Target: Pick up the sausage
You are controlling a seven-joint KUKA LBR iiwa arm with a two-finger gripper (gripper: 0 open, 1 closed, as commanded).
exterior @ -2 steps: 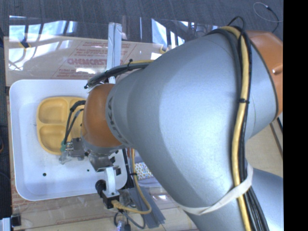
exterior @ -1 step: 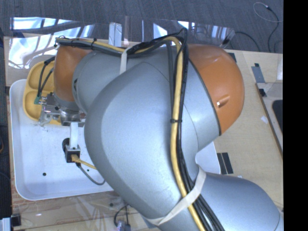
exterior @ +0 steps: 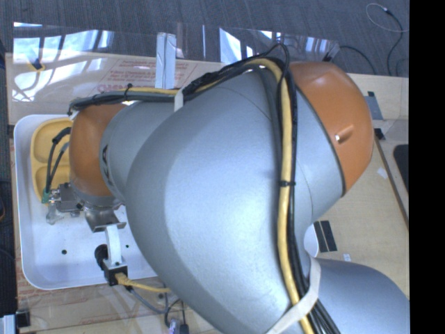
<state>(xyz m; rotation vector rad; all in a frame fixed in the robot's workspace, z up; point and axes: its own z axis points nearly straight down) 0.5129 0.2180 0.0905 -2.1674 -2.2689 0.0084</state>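
Grey arm (exterior: 229,200) hides most of the left bin (exterior: 28,256).

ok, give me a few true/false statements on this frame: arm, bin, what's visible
1. The arm covers most of the view. True.
2. The wrist end sits over the left white bin. True.
3. A yellow object lies at the bin's near edge. False: it lies at the far end of the bin, beside the orange band.
4. The cable running along the arm is blue. False: it is yellow and black.
5. A sausage is visibly held between the fingers. False: no sausage can be seen held.
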